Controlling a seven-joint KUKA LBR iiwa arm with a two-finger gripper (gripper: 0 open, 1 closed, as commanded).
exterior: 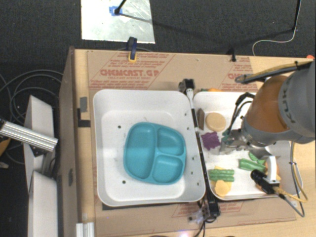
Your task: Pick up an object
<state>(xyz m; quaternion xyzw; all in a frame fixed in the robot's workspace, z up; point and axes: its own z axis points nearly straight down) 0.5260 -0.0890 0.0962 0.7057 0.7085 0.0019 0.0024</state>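
Cardboard-topped bench (148, 70), arm (281, 107) hiding much of right bin (224, 98), hand (228, 144) grip unclear, near purple toy (211, 140).

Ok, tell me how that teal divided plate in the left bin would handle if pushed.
The teal divided plate looks rigid and moulded, so it probably slides whole. Lying flat in the left bin, it seems unlikely to tip or roll. Its smooth surface may be slippery.

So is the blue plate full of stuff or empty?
Empty. The blue plate lies flat in the left bin, and all its compartments show bare blue. The toy foods sit in the right bin.
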